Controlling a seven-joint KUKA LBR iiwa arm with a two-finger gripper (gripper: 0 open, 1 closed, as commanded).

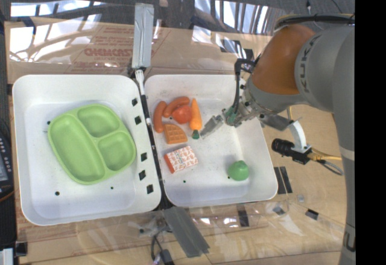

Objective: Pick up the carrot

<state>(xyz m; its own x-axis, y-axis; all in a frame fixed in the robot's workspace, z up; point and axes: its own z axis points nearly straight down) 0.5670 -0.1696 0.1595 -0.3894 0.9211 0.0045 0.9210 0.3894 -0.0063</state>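
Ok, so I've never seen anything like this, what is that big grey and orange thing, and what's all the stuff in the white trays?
That is a robot arm, seen by one camera fixed above the bench. It reaches in from the right and ends in a small pincer, now low in the right bin beside the carrot. It holds nothing that I can see. That bin holds toy food: the carrot, sausages, a tomato, a waffle, a wafer and a green apple. The left bin holds a green divided plate.
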